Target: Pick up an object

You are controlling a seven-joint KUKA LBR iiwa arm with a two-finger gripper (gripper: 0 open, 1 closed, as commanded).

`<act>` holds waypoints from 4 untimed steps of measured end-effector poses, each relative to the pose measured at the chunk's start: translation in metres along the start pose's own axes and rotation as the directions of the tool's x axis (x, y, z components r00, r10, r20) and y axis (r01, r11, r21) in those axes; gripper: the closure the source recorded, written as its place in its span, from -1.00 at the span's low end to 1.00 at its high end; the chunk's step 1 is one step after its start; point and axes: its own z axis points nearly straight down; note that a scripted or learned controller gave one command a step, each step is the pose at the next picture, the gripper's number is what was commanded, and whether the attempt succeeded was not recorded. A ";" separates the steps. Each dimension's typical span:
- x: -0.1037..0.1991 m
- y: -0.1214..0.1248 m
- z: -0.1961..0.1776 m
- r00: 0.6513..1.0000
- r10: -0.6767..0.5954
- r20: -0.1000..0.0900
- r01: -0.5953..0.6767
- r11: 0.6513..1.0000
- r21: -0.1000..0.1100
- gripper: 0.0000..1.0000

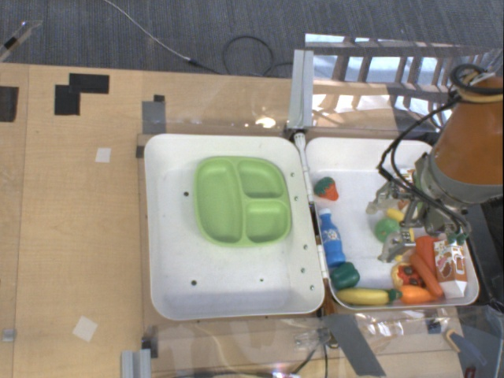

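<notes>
Yellow banana (365, 296) along right bin (354, 164) front wall, dark green vegetable (344, 275) just behind, blue bottle (331, 241) against left wall, strawberry (325, 188) further back. Carrot (426, 263) at right. Gripper (394, 228) low mid-bin, fingers apart around small green object (385, 229); contact unclear. Left bin (169, 290) bears green divided plate (242, 200).

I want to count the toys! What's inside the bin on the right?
The right bin holds a strawberry, blue bottle, green pepper, banana, carrot and a small green piece under the gripper. The arm covers the far right corner.
</notes>
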 end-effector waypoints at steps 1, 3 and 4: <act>-0.030 -0.010 0.133 0.990 0.139 0.006 -0.139 0.990 0.000 -1.00; -0.035 -0.070 0.141 0.996 -0.089 0.008 0.089 0.996 0.003 -1.00; -0.040 -0.068 0.126 0.995 -0.095 0.024 0.095 0.995 0.007 1.00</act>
